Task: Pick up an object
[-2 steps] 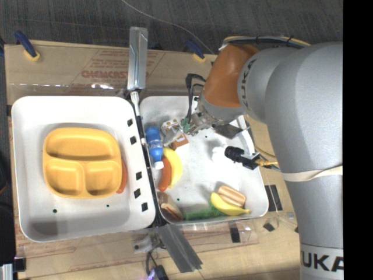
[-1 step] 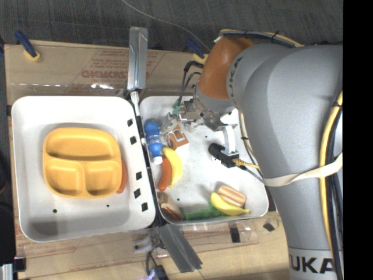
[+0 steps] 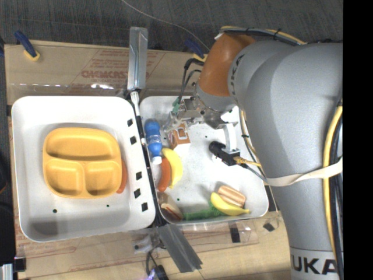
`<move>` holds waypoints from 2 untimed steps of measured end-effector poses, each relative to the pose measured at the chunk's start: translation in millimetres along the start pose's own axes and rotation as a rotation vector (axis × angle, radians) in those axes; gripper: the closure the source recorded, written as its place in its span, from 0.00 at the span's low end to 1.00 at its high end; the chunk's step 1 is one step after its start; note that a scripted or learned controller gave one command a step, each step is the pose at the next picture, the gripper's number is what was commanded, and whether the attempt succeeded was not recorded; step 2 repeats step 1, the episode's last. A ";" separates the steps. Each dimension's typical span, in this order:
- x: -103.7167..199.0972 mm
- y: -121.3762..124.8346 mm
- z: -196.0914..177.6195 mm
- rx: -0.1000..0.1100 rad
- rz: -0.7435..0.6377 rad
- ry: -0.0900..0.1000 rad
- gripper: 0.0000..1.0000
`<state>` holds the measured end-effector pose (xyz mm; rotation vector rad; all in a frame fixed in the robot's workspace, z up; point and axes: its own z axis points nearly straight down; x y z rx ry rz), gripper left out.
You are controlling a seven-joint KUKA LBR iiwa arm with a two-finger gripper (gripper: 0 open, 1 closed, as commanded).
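My gripper (image 3: pixel 182 116) hangs low over the far left part of the right bin (image 3: pixel 198 177), under the orange wrist band. Just in front of it lies a small brown and white item (image 3: pixel 180 136), partly hidden by the gripper. A blue bottle (image 3: pixel 153 136) lies beside it along the bin's left wall. Nearer the front are a yellow banana (image 3: pixel 173 165) and an orange-red sausage shape (image 3: pixel 164 175). A hot dog (image 3: pixel 231 194), a second banana (image 3: pixel 224 206) and a green item (image 3: pixel 198 214) rest at the bin's front.
The left bin (image 3: pixel 35 115) holds a yellow compartment tray (image 3: pixel 81 162) with an orange rim piece at its right side. A metal divider bar (image 3: pixel 137 57) runs between the bins. The grey arm covers the right bin's right side.
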<state>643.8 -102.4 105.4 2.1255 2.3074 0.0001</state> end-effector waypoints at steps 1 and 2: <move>53.3 19.9 -91.5 -0.004 -0.032 0.004 1.00; 53.3 19.9 -91.5 -0.004 -0.032 0.004 1.00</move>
